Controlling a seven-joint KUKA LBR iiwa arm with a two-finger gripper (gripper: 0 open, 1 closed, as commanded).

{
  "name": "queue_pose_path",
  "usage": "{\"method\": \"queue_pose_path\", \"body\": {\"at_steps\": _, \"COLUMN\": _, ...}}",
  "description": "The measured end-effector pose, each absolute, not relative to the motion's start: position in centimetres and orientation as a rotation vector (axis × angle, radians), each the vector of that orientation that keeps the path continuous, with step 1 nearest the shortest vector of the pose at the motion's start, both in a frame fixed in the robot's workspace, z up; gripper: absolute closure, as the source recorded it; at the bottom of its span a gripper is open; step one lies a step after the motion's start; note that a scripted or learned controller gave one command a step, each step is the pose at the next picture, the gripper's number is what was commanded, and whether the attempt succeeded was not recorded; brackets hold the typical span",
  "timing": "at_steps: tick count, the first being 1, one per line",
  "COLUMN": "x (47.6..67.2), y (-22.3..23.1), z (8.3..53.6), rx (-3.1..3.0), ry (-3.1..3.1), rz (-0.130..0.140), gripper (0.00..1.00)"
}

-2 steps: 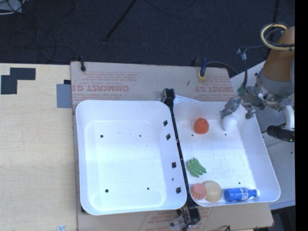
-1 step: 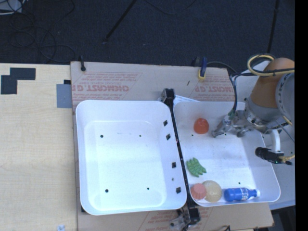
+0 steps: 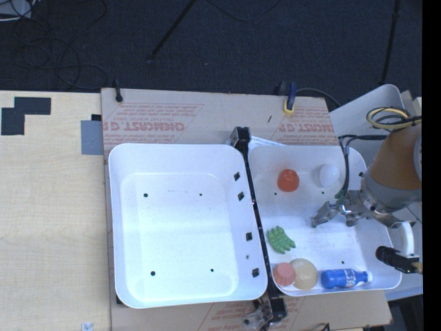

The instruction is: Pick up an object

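My gripper hung low in right bin, mid-floor; finger spread impossible to tell; nothing seen held. Pick not done; orange ball, green toy, blue bottle lay on bin floor, apart from gripper; grasp and lift remained.

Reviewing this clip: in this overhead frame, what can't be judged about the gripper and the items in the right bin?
- Gripper: too small and blurred in the camera view to tell if the jaws are open or shut, or touching the right bin floor.
- White ball: washes into the white bin wall, and a black cable crosses beside it, so its outline is unclear.
- Blue bottle: label too small to read.
- Arm: cut off by the right edge.
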State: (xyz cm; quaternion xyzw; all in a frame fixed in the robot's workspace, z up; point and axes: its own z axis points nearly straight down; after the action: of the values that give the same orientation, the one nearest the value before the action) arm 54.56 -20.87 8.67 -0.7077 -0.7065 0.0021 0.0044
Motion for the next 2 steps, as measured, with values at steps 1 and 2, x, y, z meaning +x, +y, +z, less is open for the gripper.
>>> {"method": "queue_pose_path", "body": {"at_steps": 1, "x": 51.3, "y": -14.5, "z": 8.7, "rx": -2.214, "ry": -2.219, "rz": 0.002, "gripper": 0.0}}
{"method": "queue_pose_path", "body": {"at_steps": 2, "x": 53.1, "y": -21.2, "z": 12.9, "rx": -2.228, "ry": -2.221, "rz": 0.002, "gripper": 0.0}}
